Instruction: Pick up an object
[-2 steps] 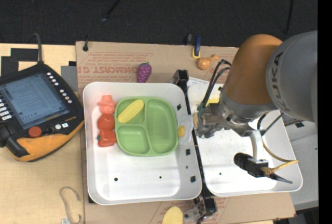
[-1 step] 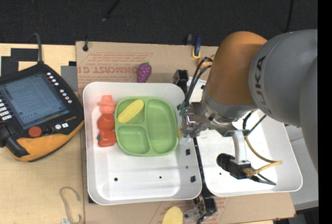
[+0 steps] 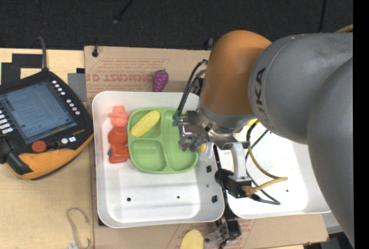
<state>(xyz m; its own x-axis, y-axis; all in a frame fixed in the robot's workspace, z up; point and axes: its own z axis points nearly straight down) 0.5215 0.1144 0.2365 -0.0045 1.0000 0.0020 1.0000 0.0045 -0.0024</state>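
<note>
Reaching in from the right, the grey arm [image 3: 300, 92] with its orange band [image 3: 233, 78] is hanging over the seam between the two white bins, and its end effector [image 3: 190, 138] is sitting low at the right rim of the green divided plate [image 3: 158, 155]. Whether the end effector is spread wide, closed narrow or holding anything cannot be told, since the wrist and its metal housing are covering it from above.

The green divided plate is lying in the left bin [image 3: 150, 202], toward that bin's far right part, and it is carrying a yellow toy corn cob [image 3: 145, 123] in its far left compartment; the cob is lying tilted. Just beside the plate's left rim, a red and pink toy figure [image 3: 118, 135] is lying along the bin floor, near the bin's left wall. The near half of the left bin is showing bare white floor.

The right bin [image 3: 288, 196] is lying mostly under the arm. Black and yellow cables [image 3: 253, 184] are trailing from the wrist over its near left part.

On the cardboard sheet [image 3: 127, 69] beyond the left bin's far edge, a small purple toy grape bunch [image 3: 160, 79] is resting. A teach pendant [image 3: 40, 121] with a lit screen is lying at the table's [image 3: 34, 207] left edge. A yellow rounded object [image 3: 192, 238] is sitting at the table's near edge, just past the left bin's near right corner.
</note>
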